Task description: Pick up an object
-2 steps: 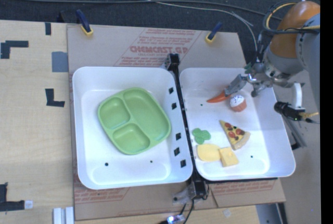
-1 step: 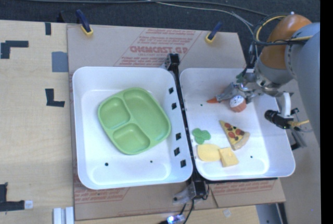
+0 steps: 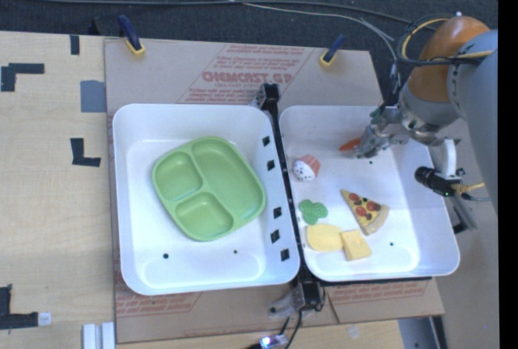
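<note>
The pincer sits low over the far right part of the right bin, with the arm rising behind it toward the right edge. Just at its tip, on the left side, lies a small orange-red piece, touching or nearly touching the metal; whether the piece sits between the fingers I cannot tell, nor whether the pincer is released or clenched, since that spot is blurred and small.

To the left of the pincer and a little nearer the camera lies a pink and white dotted toy. Nearer still, below the pincer, is a pizza slice, with a green leafy piece to its left. Beyond those, toward the near rim, a yellow round piece touches a yellow cube. None of these crowd the pincer.

Well to the left, past the black divider, the left bin holds a green tray. A black cable runs along the dark floor behind the bench. The arm is cut off at the right.
</note>
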Tool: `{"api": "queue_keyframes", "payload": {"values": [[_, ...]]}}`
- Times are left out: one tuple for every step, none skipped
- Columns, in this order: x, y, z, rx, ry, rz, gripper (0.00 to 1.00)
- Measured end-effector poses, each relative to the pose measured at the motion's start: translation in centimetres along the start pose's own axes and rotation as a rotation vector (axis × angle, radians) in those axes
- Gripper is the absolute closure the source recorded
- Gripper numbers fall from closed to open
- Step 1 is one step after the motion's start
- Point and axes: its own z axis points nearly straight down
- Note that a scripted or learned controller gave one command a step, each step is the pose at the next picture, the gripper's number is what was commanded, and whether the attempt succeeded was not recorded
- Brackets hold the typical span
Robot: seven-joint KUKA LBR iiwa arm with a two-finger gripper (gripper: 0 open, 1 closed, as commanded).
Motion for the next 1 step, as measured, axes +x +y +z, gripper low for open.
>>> {"api": "queue_keyframes", "payload": {"values": [[-0.02, -0.81, -4.97, 0.001, 0.001, 0.004, 1.0]]}}
